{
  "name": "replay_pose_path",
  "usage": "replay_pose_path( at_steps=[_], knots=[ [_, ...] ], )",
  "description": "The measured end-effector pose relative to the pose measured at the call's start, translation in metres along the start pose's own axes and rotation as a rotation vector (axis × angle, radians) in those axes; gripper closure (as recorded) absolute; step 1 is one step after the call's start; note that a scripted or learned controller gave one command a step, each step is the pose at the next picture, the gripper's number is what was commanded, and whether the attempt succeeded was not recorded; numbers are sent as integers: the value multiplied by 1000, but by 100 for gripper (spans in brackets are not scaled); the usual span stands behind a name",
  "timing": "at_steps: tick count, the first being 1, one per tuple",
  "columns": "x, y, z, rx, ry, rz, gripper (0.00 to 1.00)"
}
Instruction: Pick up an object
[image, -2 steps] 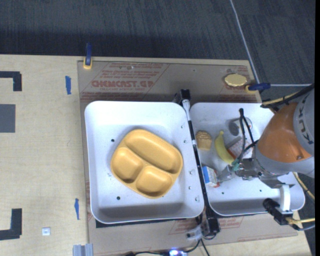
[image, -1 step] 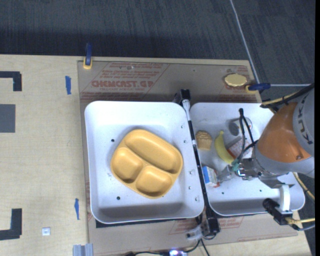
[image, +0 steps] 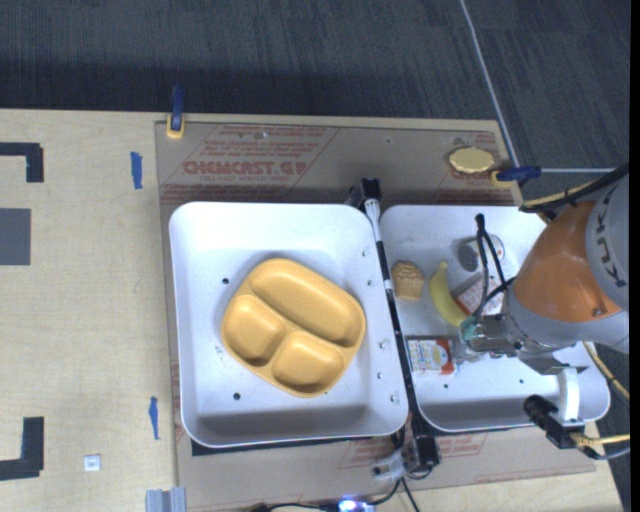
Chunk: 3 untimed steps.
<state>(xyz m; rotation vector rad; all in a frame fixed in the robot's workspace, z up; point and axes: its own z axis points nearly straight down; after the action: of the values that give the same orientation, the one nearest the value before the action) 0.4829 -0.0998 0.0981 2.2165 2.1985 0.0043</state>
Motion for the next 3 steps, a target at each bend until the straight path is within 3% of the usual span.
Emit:
replay_pose_path(
  at_steps=[1, 2, 3],
  knots=[
    [-3, 0, -1, -1, -5, 2, 0],
    [-5, 0, 6, -5, -8, 4, 0],
    [0, 0, 0, 0, 0, -1, 100]
  ],
)
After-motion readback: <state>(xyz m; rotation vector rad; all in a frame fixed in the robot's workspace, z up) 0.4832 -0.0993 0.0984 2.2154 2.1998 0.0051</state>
